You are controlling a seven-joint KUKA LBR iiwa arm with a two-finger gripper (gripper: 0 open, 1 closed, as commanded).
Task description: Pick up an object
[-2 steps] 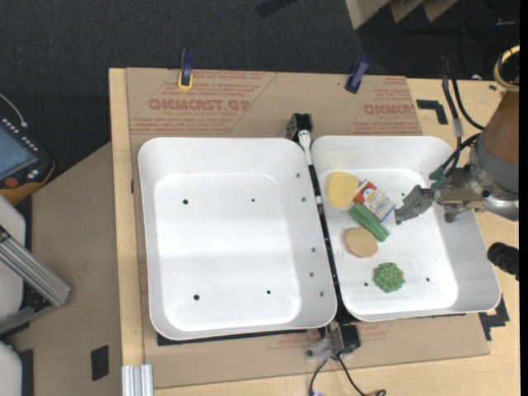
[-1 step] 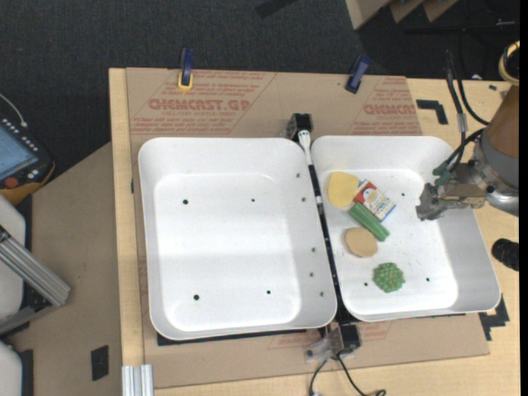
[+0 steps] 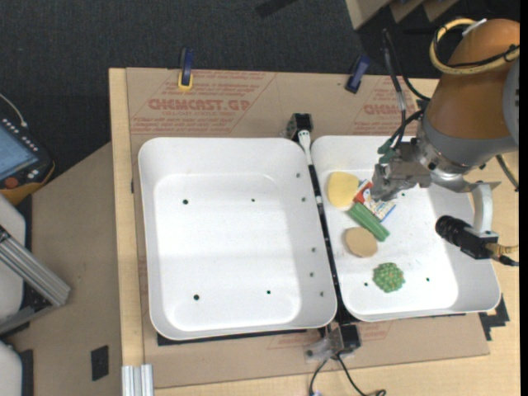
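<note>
The end effector (image 3: 381, 190) hangs low in the right bin (image 3: 462, 291); I cannot tell its grip state. Touching it lie a small red-and-blue packet (image 3: 379, 208) and green stick (image 3: 367, 221), yellow piece (image 3: 342, 188) left, tan disc (image 3: 360, 242) and green ball (image 3: 388, 277) nearer.

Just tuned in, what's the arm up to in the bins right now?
The gripper is down in the right bin, over the cluster of a green block, a small colourful packet and a yellow piece. A tan disc and a green bumpy ball lie nearer the front. Nothing visibly lifted yet.
</note>
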